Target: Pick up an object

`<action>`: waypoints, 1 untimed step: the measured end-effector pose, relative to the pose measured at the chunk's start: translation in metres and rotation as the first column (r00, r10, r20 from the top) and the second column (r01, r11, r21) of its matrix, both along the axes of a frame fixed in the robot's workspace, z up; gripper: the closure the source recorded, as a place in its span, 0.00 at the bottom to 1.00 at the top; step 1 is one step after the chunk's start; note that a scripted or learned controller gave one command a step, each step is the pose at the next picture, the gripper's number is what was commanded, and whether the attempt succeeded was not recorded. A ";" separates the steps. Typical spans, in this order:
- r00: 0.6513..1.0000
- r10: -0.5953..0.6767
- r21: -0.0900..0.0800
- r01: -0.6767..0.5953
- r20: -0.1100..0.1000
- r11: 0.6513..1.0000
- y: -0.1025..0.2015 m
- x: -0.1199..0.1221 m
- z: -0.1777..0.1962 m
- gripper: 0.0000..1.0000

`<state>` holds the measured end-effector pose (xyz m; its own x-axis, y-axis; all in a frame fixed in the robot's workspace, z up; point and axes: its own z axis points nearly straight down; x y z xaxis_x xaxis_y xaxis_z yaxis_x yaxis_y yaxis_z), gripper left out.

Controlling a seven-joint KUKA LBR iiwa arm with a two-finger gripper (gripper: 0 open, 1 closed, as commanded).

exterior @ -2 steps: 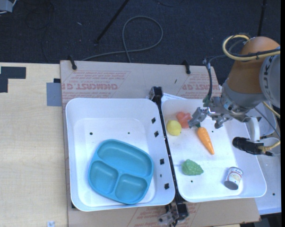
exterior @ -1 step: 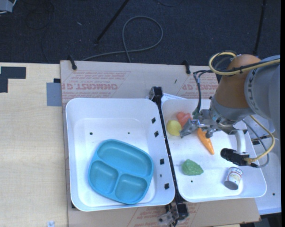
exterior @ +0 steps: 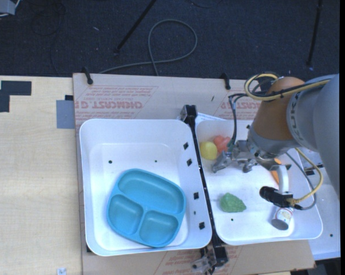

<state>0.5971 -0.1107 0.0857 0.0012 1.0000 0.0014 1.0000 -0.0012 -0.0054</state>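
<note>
Camera view: gripper (exterior: 234,164) observed low in the right bin (exterior: 249,226), fingers spread, nothing seen between them. Yellow ball (exterior: 209,149) noted just beside the gripper, on the divider side and slightly toward the back; it is round, so no long axis is to be considered. Orange-red piece (exterior: 221,141) appears to touch the ball and is judged likely to crowd a grasp. Green lump (exterior: 233,203) lies apart, toward the front. Blue tray (exterior: 146,207) recorded in the left bin (exterior: 132,148).
</note>
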 end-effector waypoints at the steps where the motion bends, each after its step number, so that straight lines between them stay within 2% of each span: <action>1: 1.000 -0.005 0.000 0.005 0.001 1.000 -0.001 0.000 0.012 1.00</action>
